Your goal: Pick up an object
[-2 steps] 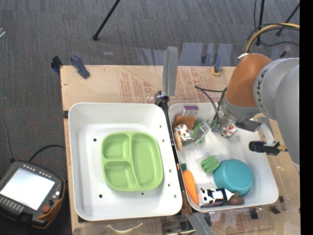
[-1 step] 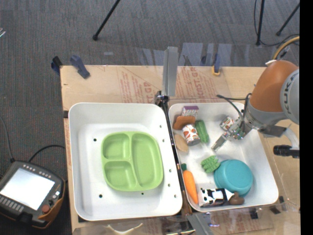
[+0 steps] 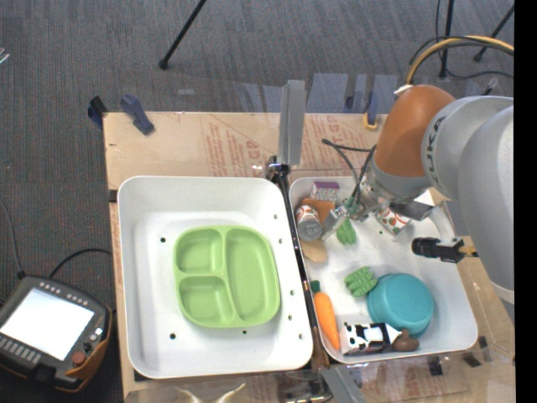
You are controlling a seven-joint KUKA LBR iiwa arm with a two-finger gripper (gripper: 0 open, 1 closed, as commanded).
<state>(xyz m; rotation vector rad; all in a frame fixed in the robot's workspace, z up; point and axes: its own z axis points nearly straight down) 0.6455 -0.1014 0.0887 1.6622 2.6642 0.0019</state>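
Note:
The right bin (image 3: 457, 305) holds several objects. My gripper (image 3: 344, 218) is low in its back part, above a small green piece (image 3: 346, 233) and beside a tilted can (image 3: 308, 222). Whether the green piece is gripped is hidden by the wrist. A purple box (image 3: 325, 190) lies behind the can and a red-and-white packet (image 3: 394, 220) sits under the wrist. Further forward are a green leafy toy (image 3: 361, 281), a teal bowl (image 3: 401, 303), an orange carrot (image 3: 326, 319), a black-and-white cow-patterned item (image 3: 369, 337) and a beige spoon-like piece (image 3: 315, 251).
The left bin (image 3: 138, 225) carries a green divided plate (image 3: 226, 275). A grey upright post (image 3: 292, 128) stands at the back between the bins. The arm's grey body (image 3: 478, 166) overhangs the right bin's back right corner. A tablet (image 3: 46, 326) lies off the bench at lower left.

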